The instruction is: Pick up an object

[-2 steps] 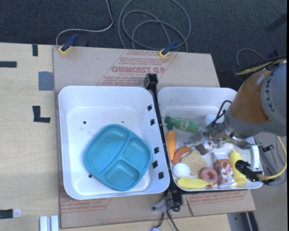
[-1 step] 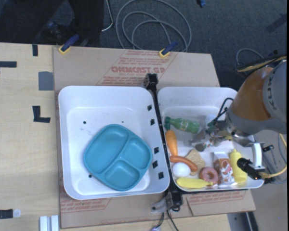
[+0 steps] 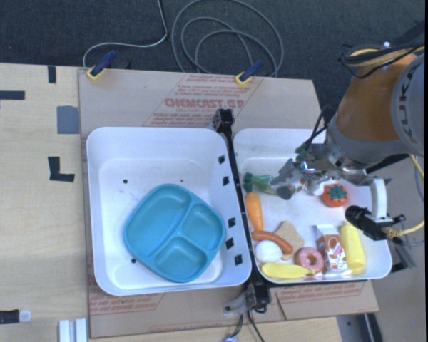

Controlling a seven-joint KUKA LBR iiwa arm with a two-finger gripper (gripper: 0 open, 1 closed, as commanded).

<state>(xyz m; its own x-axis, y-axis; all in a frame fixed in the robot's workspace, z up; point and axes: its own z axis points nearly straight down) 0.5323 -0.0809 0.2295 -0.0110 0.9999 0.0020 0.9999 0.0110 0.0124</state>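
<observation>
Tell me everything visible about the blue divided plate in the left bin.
The blue divided plate is a light blue, rounded-square tray, plastic by its look, with three compartments: one large and two smaller, split by raised ridges. It lies flat and right side up on the floor of the left bin, turned at a slant to the bin's walls, toward the near right corner. Nothing lies on it, and the gripper is over the other bin.

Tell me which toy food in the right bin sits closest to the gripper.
The carrot: its green top lies just left of the gripper, in the right bin. The tomato sits further right under the wrist; the egg, donut and banana lie along the bin's near edge.
</observation>
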